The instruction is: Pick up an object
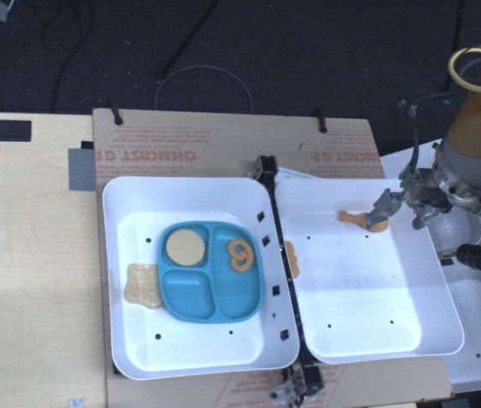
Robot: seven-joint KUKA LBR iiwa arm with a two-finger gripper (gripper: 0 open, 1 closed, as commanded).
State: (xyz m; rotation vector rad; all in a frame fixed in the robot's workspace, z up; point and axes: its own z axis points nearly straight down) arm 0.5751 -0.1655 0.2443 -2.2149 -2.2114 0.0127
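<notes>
Fingers (382, 213) grasping one tan piece (361, 220); one blue tray (209, 300), two white bins (189, 359).

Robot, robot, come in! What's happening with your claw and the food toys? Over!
Gripper low in right white bin, at small tan food piece; grip unclear. Blue divided plate in left bin, out of the way.

Only legible-ish text: red print on the cardboard sheet (223, 147) under the bins. It's upside down from here, repeated left and right along the far edge and again on the near edge by the bottom. Can't make out the letters reliably. Nothing else readable.
</notes>
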